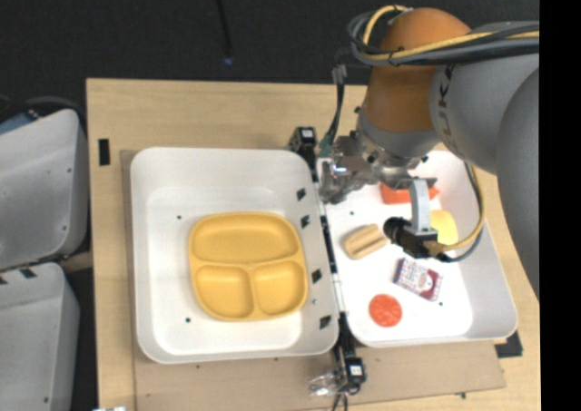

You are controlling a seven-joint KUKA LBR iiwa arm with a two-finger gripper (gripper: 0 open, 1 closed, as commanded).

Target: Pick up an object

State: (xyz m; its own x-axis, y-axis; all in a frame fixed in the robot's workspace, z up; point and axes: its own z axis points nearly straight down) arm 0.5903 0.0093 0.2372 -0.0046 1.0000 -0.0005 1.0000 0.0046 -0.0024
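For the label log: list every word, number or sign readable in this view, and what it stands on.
None can be read.
Small packet in the right bin: dark red and white print, too small and blurred to read.
Yellow divided tray, tan block, red disc, orange piece and yellow item: no lettering can be seen.

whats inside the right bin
In the right bin: a tan block, a red disc, a maroon packet, a yellow piece. The arm covers most of an orange item.
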